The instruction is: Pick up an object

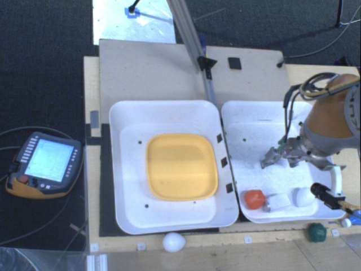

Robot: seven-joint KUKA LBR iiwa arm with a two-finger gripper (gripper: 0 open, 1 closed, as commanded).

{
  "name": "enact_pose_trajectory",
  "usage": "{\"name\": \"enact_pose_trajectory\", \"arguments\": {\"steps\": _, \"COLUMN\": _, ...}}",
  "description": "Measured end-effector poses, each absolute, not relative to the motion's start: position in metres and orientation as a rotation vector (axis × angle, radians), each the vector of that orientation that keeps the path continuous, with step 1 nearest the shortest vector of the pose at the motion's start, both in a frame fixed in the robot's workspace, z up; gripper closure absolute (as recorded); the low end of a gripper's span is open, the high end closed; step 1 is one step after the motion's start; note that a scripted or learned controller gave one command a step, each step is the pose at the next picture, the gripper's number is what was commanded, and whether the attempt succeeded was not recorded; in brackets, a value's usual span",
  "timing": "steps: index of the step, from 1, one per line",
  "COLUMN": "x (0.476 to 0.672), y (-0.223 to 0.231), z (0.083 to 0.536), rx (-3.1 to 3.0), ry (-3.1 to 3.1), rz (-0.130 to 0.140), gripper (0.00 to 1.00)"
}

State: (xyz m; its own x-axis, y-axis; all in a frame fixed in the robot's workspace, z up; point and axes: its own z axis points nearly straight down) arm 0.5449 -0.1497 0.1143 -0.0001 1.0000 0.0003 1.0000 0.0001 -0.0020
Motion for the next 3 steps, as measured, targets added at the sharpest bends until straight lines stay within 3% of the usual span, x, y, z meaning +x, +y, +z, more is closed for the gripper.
{"name": "enact_pose_trajectory", "arguments": {"steps": 1, "x": 0.546, "y": -0.15, "z": 0.127, "rx": -2.222, "ry": -2.222, "rz": -0.001, "gripper": 1.0}}
{"name": "enact_pose_trajectory", "arguments": {"steps": 3, "x": 0.546, "y": -0.146, "z": 0.231, "rx": -2.223, "ry": -2.225, "rz": -0.004, "gripper": 1.0}}
